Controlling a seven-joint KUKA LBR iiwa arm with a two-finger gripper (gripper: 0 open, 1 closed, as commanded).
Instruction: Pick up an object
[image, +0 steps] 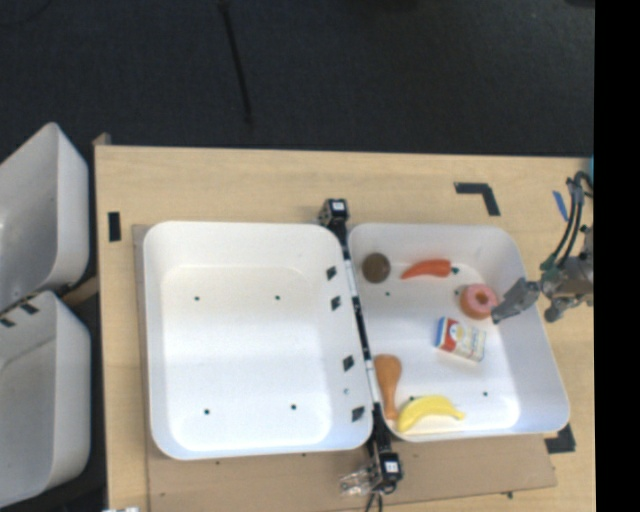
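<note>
A tan wooden surface seen from above carries two shallow white bins side by side, joined along a middle seam with small black clips. The left bin shows bare white floor with a few small dark dots.

The right bin holds six things. A small brown ball lies near the bin's far left corner, close to the seam. Just to its right, along the far wall, lies a red-orange chili pepper with a dark stem end. A pink ring like a doughnut sits by the bin's right wall, partway down. Near it, toward the bin's middle, lies a small white carton with red and blue print, tilted. At the near left corner an orange-brown drumstick-shaped piece lies along the seam, and a yellow banana curves just beside it, against the near wall.

The claw reaches over the right bin's right rim from the surface's right edge, grey and angled down toward the bin. Its tip is just beside the pink ring, on the ring's right; whether they touch cannot be told. Whether the claw is spread or pressed together cannot be told either; nothing is seen pinched in it
</note>
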